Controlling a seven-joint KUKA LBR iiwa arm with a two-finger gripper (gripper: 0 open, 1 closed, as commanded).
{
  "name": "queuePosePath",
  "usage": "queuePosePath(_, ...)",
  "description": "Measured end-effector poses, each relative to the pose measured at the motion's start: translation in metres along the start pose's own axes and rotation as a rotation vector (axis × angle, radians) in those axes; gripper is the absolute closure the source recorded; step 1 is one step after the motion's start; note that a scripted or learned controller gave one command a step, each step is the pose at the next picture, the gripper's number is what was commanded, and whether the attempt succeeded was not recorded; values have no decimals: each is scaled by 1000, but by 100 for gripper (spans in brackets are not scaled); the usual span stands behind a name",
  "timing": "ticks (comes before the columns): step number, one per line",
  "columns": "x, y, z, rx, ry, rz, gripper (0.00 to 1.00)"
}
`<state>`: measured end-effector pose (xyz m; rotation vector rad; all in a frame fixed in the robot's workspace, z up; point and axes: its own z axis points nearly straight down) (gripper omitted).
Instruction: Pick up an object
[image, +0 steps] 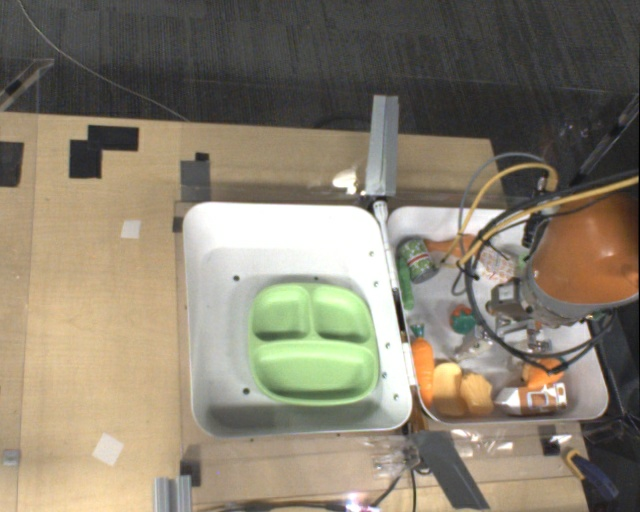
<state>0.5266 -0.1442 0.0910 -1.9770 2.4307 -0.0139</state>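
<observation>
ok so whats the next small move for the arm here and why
Probably a short straight descent into the right bin. The gripper hangs over that bin's middle, ringed by a green can, a teal piece, a carrot and a yellow fruit. The green tray sits alone in the left bin. Cables hide what lies directly under the gripper.

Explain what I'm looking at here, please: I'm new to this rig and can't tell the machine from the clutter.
One camera looks down at a slant on a wooden bench with two white bins. The left bin holds a green divided plate. The right bin holds small items: a green can, a carrot, a yellowish fruit and a small carton. The orange and grey shape with cables is the robot arm, reaching in from the right over that bin. Its gripper is hidden beneath the arm, so I can't tell whether anything is held.
</observation>
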Motion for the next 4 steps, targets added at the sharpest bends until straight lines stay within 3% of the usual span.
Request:
queuePosePath(1,-42,41,-4,18,3,-9,0)
queuePosePath(2,-42,41,-4,18,4,-12,0)
queuePosePath(3,-44,40,-4,21,2,-192,0)
queuePosePath(4,-47,41,-4,21,7,-235,0)
